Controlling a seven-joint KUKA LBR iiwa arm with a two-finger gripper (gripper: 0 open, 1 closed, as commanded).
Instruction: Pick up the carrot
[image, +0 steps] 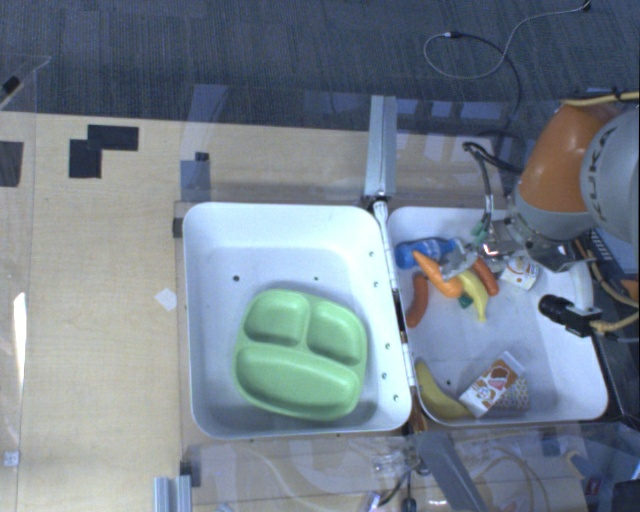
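The gripper (478, 252) is low in the right bin (560, 400), over the pile of toy food at its far side. Its fingertips seem to stand slightly apart around the items below, but the metal parts blur together here, so I cannot tell the real opening, and nothing is clearly held.

Just beside it on the left lies the carrot (438, 273), orange and slanted, touching a blue bottle (428, 249) above it and a yellow piece (474, 293), perhaps a banana, on its right. A red sausage (419, 298) lies near the bin wall.

I judge the step as the approach to the grasp. The next move calls for centring on the carrot without catching its neighbours.

At the near edge, a banana (438, 392) and a small printed packet (496, 386); its writing is unreadable. The left bin (210, 300) bears a green divided plate (300, 352).
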